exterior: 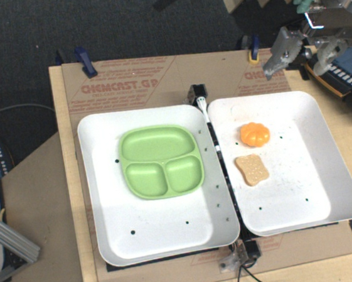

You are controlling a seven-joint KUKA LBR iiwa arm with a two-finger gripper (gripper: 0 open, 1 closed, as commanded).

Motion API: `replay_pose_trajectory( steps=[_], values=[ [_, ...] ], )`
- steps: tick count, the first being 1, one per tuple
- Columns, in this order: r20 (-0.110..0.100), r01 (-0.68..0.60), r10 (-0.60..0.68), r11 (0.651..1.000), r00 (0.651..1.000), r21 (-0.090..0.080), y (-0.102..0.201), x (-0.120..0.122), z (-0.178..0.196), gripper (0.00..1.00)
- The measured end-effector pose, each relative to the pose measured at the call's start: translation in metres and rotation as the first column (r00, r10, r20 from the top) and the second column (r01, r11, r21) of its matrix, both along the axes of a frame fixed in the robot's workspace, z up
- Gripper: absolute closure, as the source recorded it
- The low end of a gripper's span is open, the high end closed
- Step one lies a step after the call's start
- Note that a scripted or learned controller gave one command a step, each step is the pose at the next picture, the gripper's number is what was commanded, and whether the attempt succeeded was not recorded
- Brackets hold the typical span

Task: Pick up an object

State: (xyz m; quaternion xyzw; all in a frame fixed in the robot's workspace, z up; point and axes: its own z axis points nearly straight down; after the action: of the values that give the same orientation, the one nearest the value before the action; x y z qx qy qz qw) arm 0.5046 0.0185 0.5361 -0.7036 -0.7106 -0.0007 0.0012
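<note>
Right now, up at the far right, past the far rim of the right bin [313, 178]: the gripper [278, 57], hanging over the bench [125, 80]. Too blurry to tell how wide open or shut, or whether holding anything.

Lying in the right bin, toward its left side: one round orange toy fruit [254, 134], and just near of it, close but maybe not quite touching, one flat toy bread slice [252, 169]. Sitting in the left bin [111, 233]: one green plate [161, 161] with three parts.

Probably all light, hard plastic, not easy to break. Orange fruit likely smooth and a bit slippery, ready to roll away if poked on one side; best squeezed across its fat middle from straight above. Bread slice thin and low, harder to grab; best pinched across its two long sides. Plate wide and stiff; only its rim thin enough to pinch.

Counting up: two bins, one fruit, one bread slice, one plate.
</note>
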Motion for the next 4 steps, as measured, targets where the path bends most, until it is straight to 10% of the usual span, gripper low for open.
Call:
replay_pose_trajectory(
  steps=[2, 3, 4],
  values=[
    [0.001, 0.002, -0.002, 1.000, 1.000, -0.001, 0.159, -0.026, -0.001, 0.00],
    [0.004, 0.008, -0.008, 1.000, 1.000, -0.001, 0.156, -0.025, 0.010, 1.00],
    [-0.002, 0.004, -0.004, 1.000, 1.000, -0.003, 0.209, -0.026, -0.002, 1.00]
  ],
)
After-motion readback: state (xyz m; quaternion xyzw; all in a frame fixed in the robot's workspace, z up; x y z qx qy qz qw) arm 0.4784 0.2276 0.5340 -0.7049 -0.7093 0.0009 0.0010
